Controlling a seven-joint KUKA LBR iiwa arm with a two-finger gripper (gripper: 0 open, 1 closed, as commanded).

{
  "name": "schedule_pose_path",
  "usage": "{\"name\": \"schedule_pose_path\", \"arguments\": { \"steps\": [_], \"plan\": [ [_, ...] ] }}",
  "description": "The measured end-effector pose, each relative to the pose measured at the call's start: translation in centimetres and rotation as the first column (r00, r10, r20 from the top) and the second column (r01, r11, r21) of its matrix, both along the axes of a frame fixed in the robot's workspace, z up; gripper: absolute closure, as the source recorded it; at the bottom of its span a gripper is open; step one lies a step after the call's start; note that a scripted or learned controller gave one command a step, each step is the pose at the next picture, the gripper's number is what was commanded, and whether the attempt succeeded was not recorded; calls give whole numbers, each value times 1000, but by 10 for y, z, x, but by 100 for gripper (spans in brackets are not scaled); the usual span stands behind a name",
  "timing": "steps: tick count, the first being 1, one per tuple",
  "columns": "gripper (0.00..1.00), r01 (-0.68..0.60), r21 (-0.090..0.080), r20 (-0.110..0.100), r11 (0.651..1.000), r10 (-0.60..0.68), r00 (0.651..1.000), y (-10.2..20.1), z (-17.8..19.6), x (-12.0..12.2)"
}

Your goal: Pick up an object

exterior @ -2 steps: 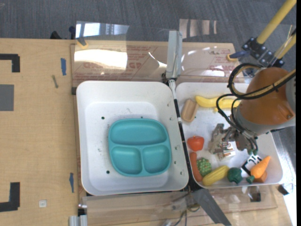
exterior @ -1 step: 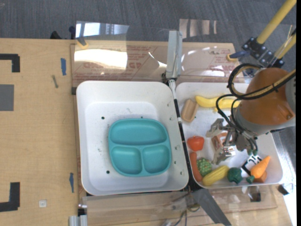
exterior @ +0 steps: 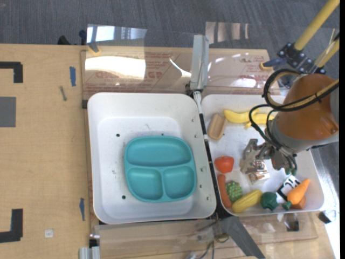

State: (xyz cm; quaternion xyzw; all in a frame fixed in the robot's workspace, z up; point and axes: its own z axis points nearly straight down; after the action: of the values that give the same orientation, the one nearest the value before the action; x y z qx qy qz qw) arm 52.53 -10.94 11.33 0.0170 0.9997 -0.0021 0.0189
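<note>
My gripper (exterior: 257,163) hangs over the middle of the right bin (exterior: 318,196), and I cannot tell how it is set. The red tomato (exterior: 224,163) lies just beside it on the side toward the left bin (exterior: 102,144). The corn cob (exterior: 246,200) and broccoli (exterior: 269,199) sit nearer the camera, the banana (exterior: 240,116) and bread roll (exterior: 216,126) beyond. The teal divided plate (exterior: 159,167) rests well apart.

There is red print on the brown cardboard (exterior: 161,72) behind the bins, but it is too small to read.
</note>
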Motion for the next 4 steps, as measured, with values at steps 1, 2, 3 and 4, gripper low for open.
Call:
{"name": "schedule_pose_path", "arguments": {
  "steps": [1,2,3,4],
  "plan": [
    [100,-308,-2,-29,951,308,951,-106,45,-2],
    [100,-571,-4,-28,821,570,821,-111,-1,8],
    [0,-572,-5,-24,820,572,820,-109,-2,9],
    [0,-501,-31,7,865,502,865,-39,-16,-20]
  ]
}}
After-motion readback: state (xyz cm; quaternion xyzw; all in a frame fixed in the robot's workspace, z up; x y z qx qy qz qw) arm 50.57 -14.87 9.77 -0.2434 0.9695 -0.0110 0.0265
